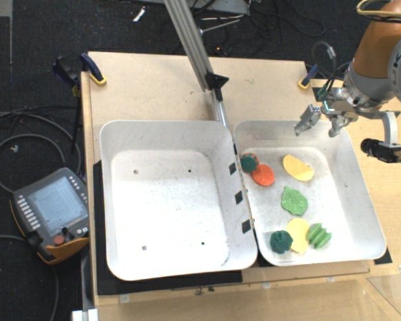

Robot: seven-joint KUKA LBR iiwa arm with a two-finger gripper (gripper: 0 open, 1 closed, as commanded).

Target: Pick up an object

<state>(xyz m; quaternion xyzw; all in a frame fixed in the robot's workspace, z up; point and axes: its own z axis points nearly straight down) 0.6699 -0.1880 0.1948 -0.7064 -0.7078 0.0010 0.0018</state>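
My gripper (pixel 321 122) hangs open above the back edge of the right bin (pixel 361 199), its two fingers spread apart with nothing between them. Several toy food pieces lie in that bin, all in front of the gripper. A red and green piece (pixel 258 171) lies at the left near the divider. A yellow piece (pixel 298 168) lies just right of it. A light green leaf (pixel 295 200) sits in the middle. Near the front are a dark green piece (pixel 281 241), a pale yellow piece (pixel 299 235) and a ridged green piece (pixel 319 236).
The left bin (pixel 113 199) sits beside the right one. A metal camera pole (pixel 190 39) slants from the back to the divider between the bins. Clamps (pixel 93 70) hold the bench corners. A teach pendant (pixel 50 212) lies on the floor at left.
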